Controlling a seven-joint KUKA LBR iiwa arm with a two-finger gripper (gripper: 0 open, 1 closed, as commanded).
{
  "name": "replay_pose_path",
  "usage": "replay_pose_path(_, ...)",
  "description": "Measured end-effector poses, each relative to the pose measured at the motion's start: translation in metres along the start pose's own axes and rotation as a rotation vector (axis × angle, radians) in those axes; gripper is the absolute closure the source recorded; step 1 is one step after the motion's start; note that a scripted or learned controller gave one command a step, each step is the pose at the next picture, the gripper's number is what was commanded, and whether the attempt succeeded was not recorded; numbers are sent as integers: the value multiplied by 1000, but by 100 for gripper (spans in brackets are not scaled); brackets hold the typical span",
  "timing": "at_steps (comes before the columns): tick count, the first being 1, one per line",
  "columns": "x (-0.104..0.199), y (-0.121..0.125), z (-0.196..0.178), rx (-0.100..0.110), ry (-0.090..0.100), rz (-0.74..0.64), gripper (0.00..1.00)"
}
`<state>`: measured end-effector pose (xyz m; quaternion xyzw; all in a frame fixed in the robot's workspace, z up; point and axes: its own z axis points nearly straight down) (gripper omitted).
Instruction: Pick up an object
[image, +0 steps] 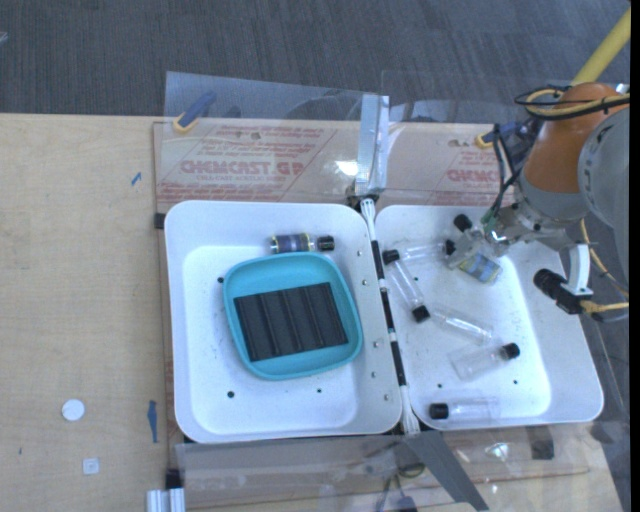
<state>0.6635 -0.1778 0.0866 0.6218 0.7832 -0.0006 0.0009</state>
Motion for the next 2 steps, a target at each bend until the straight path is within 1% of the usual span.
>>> replay_pose_path(1,2,-4,-6,18,8,-1,100)
replay_pose_path(2,58,18,-105,-5,-1,0,100)
